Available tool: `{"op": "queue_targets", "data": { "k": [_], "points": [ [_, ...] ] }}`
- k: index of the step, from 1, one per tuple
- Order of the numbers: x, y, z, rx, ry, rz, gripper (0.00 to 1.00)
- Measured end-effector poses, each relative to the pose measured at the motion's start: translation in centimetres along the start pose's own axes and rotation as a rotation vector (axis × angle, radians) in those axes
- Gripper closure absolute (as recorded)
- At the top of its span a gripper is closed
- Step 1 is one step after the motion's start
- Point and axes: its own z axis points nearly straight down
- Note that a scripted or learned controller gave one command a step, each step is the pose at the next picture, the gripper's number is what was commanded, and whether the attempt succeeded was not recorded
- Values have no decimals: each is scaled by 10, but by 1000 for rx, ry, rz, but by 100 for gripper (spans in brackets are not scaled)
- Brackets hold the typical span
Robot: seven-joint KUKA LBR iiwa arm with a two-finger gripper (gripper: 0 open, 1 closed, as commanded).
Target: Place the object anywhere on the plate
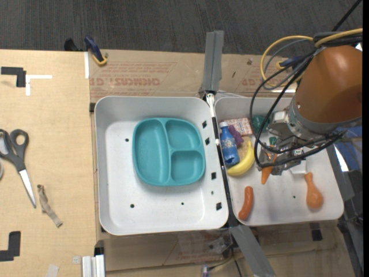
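Note:
A teal divided plate (169, 152) lies in the middle of the left white bin (115, 206). My gripper (279, 161) hangs low over the right bin (288, 209), under the orange wrist band (334, 85) and a tangle of cables. A small orange carrot-like piece (265, 175) pokes out just below the gripper's left side; the arm hides whether it is gripped. A yellow banana (243, 161) lies just left of the gripper.
Also in the right bin are a blue bottle (229, 146), a red-orange sausage (247, 203), a tan drumstick (313, 193) and a packet (239, 126) at the back. Scissors (18, 157) lie on the bench far left.

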Motion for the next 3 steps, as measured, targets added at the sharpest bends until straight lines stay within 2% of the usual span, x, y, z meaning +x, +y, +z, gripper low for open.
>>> {"op": "queue_targets", "data": {
  "k": [1, 2, 3],
  "points": [
    [-88, -31, 11, 1, 0, -109, 100],
    [-159, -26, -59, 2, -1, -180, 100],
    [-159, -26, -59, 1, 0, -178, 0]
  ]
}}
